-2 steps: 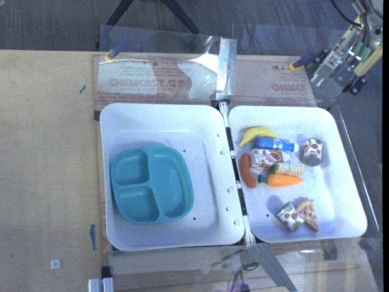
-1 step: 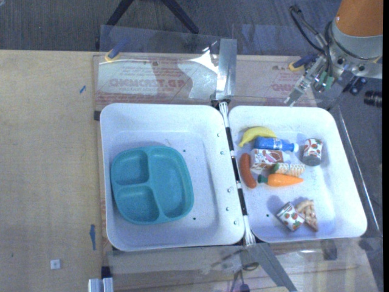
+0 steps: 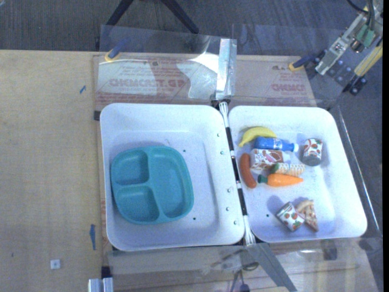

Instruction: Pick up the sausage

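A small can (image 3: 290, 216) and pizza slice (image 3: 309, 214) sit lowest; the sausage (image 3: 246, 170) hugs the right bin's (image 3: 349, 181) left wall, awkward to grasp; pincer (image 3: 346, 44), upper right, state unclear

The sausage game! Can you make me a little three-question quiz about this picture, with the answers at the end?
1. True or false: the sausage lies in the right bin.
2. Which toy lies just right of the sausage's lower end? A) carrot B) banana C) blue bottle
3. Fill in: the teal plate with three sections sits in the ____ bin.

Key: 1 true, close to that bin's left wall. 2 A, the carrot; the banana and bottle lie farther up the picture. 3 left.
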`<state>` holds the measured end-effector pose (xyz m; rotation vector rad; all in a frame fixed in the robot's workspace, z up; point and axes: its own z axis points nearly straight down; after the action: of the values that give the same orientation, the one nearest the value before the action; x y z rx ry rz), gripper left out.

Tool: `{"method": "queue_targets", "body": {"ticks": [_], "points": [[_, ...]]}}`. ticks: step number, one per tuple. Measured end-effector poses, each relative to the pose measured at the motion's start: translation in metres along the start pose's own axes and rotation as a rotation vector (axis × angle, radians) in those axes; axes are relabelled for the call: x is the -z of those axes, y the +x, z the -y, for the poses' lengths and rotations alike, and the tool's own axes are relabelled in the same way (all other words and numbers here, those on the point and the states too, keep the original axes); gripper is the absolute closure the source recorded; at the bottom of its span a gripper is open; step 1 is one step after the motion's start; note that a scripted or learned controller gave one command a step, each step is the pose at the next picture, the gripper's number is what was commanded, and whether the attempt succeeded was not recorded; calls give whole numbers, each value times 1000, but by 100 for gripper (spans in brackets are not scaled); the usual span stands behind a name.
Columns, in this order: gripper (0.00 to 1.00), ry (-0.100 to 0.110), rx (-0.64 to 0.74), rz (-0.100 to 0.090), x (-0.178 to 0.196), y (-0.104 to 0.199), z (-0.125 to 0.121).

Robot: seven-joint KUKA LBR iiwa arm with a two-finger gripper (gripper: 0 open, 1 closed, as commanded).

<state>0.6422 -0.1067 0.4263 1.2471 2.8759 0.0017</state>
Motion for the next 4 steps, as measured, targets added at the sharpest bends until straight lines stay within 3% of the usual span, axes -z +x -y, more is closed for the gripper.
{"method": "queue_targets", "body": {"ticks": [4], "points": [[100,-21,6,33,49,-3,-5]]}}
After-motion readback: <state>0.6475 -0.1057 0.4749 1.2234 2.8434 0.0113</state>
